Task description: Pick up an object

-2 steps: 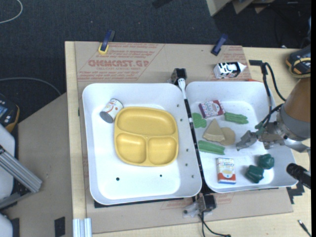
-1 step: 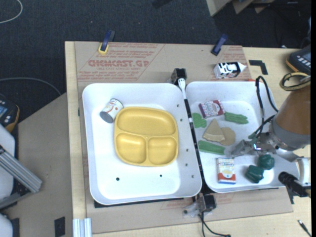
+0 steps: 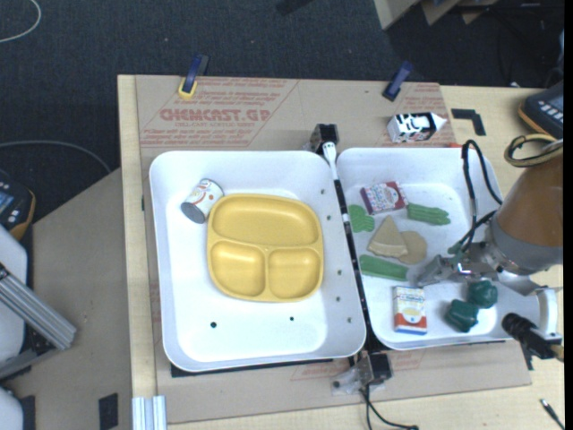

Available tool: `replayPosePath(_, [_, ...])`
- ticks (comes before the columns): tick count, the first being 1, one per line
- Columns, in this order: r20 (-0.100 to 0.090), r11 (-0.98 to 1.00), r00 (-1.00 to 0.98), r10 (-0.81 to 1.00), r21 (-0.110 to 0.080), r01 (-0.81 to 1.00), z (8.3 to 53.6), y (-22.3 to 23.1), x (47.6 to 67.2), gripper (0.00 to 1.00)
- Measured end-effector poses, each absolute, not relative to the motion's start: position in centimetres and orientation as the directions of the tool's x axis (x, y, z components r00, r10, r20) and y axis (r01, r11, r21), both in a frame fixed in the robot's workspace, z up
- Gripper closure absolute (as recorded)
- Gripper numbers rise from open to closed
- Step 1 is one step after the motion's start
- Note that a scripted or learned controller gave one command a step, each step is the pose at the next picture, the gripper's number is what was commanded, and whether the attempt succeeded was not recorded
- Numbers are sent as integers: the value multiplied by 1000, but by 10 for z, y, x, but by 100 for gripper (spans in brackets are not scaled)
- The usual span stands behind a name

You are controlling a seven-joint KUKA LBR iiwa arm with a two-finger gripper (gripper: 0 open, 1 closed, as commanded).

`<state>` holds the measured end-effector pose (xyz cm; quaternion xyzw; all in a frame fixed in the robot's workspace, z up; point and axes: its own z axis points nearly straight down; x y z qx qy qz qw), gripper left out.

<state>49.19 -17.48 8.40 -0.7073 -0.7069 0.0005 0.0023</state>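
Observation:
My gripper (image 3: 433,271) hangs low over the right bin (image 3: 448,163), at the right edge of a tan wedge (image 3: 395,241) and just above a small red, white and yellow box (image 3: 410,311). I see nothing held by it. Around it lie a red and white packet (image 3: 383,196), a light green piece (image 3: 428,212), a flat green strip (image 3: 382,268) and two dark green pieces (image 3: 464,313). The grey arm with its orange band (image 3: 537,213) covers the bin's right side.
The left bin (image 3: 166,267) holds a yellow divided plate (image 3: 265,245) and a small tipped cup (image 3: 202,199). A black and white object (image 3: 415,125) sits on the bench behind the right bin. Black cables (image 3: 474,173) loop over that bin's back right corner.

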Motion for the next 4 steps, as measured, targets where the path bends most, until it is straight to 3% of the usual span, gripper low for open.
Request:
replayPosePath(1, [1, -2, 2, 1000, 0, 1000, 95, -175, 492, 100])
replayPosePath(3, [-4, 1, -1, 1000, 9, 1000, 202, -175, 496, 100])
replayPosePath(4, [-3, 2, -2, 1000, 6, 1000, 227, -175, 498, 100])
